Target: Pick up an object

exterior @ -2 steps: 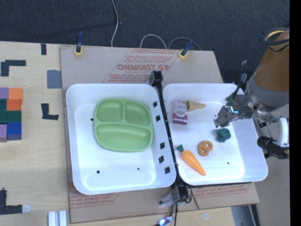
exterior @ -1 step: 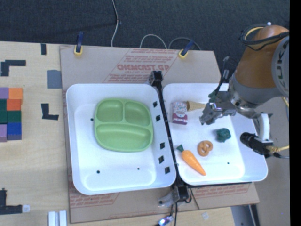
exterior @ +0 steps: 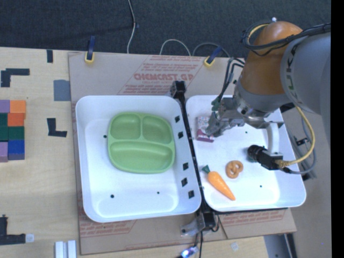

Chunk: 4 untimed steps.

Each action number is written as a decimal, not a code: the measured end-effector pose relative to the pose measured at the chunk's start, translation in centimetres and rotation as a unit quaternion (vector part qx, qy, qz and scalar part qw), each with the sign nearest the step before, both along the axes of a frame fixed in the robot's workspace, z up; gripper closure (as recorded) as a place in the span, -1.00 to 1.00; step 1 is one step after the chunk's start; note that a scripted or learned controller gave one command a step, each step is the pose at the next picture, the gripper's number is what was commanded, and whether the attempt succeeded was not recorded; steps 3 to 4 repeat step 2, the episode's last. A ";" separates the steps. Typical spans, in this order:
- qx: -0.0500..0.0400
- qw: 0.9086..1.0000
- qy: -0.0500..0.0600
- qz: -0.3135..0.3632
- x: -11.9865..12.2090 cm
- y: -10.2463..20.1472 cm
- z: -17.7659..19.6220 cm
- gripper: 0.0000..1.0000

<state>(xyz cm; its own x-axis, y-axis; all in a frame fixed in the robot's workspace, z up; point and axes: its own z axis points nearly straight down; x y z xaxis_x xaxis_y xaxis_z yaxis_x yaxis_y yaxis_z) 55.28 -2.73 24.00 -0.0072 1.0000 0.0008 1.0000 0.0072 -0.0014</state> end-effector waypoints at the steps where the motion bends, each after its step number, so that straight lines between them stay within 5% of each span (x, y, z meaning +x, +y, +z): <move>1: 0.000 1.000 -0.001 0.000 2.5 5.6 0.4 1.00; 2: 0.000 1.000 -0.001 -0.001 5.2 9.9 0.5 1.00; 4: 0.000 1.000 -0.001 -0.001 5.2 9.9 0.5 1.00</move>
